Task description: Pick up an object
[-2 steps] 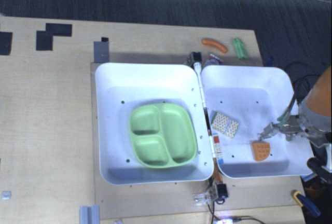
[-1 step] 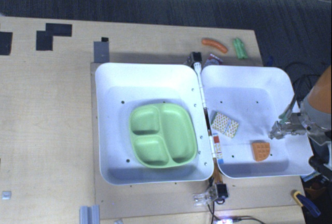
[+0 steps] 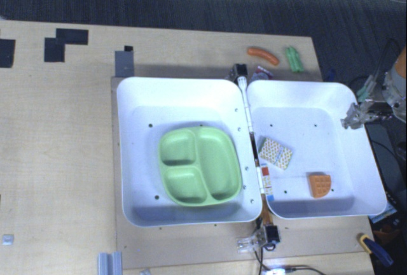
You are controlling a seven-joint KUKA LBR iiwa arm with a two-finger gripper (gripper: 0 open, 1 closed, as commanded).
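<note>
The end effector (image 3: pixel 356 116) sits at the right rim of the right bin (image 3: pixel 299 98), and its fingers are too small and blurred to tell whether they are spread or closed. The arm behind it is cut off by the picture's right edge, with a sliver of its orange band (image 3: pixel 400 63) showing. Beyond the right bin's far rim, on the table (image 3: pixel 57 159), an orange item (image 3: pixel 262 55) and a green item (image 3: pixel 293 58) are too blurred to identify. A small purple thing (image 3: pixel 262 72) is partly hidden by that rim.
</note>
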